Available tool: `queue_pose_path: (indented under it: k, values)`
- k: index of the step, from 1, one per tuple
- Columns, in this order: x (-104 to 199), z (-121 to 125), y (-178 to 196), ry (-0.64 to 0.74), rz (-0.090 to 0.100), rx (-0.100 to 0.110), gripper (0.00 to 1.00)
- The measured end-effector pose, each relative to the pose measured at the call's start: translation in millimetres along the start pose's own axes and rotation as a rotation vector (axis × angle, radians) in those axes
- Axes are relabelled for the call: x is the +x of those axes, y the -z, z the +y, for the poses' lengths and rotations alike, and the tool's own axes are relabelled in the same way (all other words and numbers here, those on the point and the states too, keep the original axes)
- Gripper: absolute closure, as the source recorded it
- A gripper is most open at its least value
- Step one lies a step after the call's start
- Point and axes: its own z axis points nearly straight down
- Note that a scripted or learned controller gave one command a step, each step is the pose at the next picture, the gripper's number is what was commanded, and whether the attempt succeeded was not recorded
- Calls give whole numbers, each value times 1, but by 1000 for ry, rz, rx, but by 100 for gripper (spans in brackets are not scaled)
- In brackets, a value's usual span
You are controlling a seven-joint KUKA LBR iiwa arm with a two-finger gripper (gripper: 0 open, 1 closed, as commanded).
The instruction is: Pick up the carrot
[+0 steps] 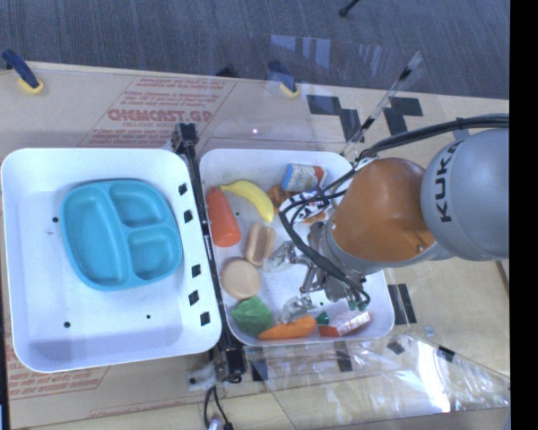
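Hanging low over the right bin [260, 155], the gripper [307, 296] is sitting just above the front part of it, w/ the big grey and orange arm [386, 209] reaching in from the right. It is prob. hanging there because the carrot [288, 331] is lying just below it, right by the bin's front wall. Wires and metal bits are getting in the way, so nobody looking can tell if the gripper is spread or pressed together. Nothing is showing inside it, so the carrot is not getting lifted yet.

The carrot is lying flat on its side, approx. along the front wall. It is looking bright orange, long and thin, w/ a smooth skin like a toy. A green leafy toy [251, 313] is touching its left end, and a small red and white thing [345, 323] is lying at its right end. Being so close to the wall is prob. making it tricky to grab.

A banana [247, 197] and a fat red-orange toy [222, 218] are lying farther back. A blue plate [121, 234] is sitting in the left bin [36, 330], well apart.
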Motion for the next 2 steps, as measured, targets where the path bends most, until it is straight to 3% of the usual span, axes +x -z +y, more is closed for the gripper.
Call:
queue_pose_path:
  k: [1, 2]
  values:
    - [-4, -9, -3, 374, 4, -8, 0]
    - [2, -57, 68, 429, 21, -9, 0]
